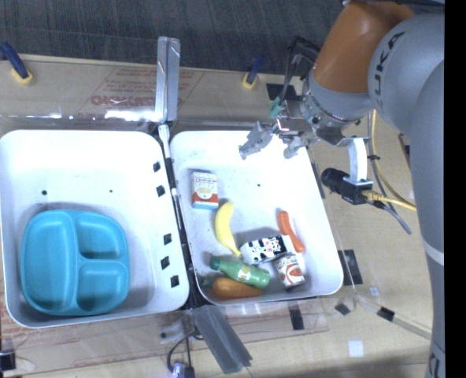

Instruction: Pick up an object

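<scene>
7 items crowd the right bin (312, 181); 1 blue tray (74, 262) lies left.

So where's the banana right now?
The banana lies in the right bin, near its middle, just below the small carton and above the green bottle. The gripper hovers further up, near the bin's top edge.

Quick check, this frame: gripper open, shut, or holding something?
Gripper: open, holding nothing, above the back of the right bin.
</scene>
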You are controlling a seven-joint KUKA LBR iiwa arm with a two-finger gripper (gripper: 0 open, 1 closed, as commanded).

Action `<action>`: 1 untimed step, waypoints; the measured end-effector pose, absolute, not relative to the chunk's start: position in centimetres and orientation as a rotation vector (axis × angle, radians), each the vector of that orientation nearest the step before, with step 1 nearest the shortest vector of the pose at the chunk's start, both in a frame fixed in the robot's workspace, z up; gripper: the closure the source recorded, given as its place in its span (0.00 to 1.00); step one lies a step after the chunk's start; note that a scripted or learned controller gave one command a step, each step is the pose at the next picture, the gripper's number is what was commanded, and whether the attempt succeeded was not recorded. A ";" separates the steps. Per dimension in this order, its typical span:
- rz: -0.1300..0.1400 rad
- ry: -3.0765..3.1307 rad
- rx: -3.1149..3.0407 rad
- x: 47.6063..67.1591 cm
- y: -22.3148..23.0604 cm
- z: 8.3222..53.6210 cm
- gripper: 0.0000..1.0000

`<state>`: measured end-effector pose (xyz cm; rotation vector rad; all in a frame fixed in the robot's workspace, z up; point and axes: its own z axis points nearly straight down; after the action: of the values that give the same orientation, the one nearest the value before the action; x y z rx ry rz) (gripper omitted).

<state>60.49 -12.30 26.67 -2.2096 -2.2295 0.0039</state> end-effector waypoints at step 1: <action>0.006 -2.097 -2.334 56.3 -13.1 14.7 0.00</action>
<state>56.33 -13.05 14.71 -2.3336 -2.0973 0.0057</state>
